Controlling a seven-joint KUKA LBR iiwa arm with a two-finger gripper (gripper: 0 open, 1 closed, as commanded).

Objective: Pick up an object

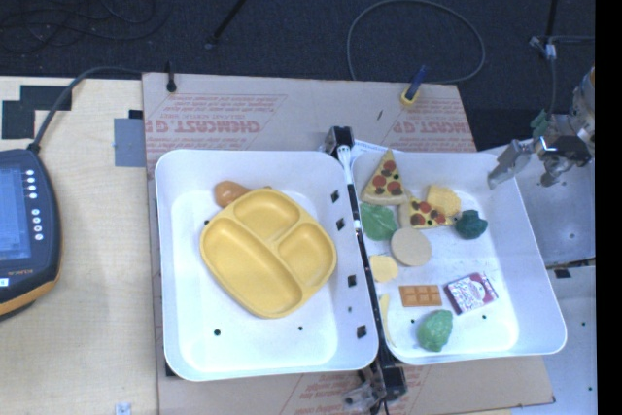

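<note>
1. Two shallow white bins sit side by side on a sheet of cardboard [292, 112], the left bin [185, 306] in the lower middle of the frame and the right bin [530, 306] toward the lower right.
2. Nearest the bottom edge of the right bin lies a green lumpy toy [434, 330], with a small red and white packet [470, 293] just up and to its right.
3. Just above the green toy is an orange waffle-like block [420, 295], and above that a pale yellow piece [384, 268] beside a round tan disc [410, 247].
4. Higher in the same bin are a green leaf-shaped toy [378, 222], a small pizza slice [424, 213], a yellow chunk [443, 199] and a dark green broccoli-like toy [471, 224].
5. At the upper left corner of the right bin lies a larger pizza slice [386, 181].
6. In the left bin rests a yellow divided plate [267, 251], with an orange object [229, 192] partly tucked behind its upper left rim.
7. At the far right edge of the frame, above the right bin's upper right corner, the gripper [530, 162] hangs clear of all the toys; its grey fingers look spread apart, with nothing between them.
8. At the left edge of the frame a handheld control pendant [24, 228] lies on the wooden bench [87, 345].
</note>
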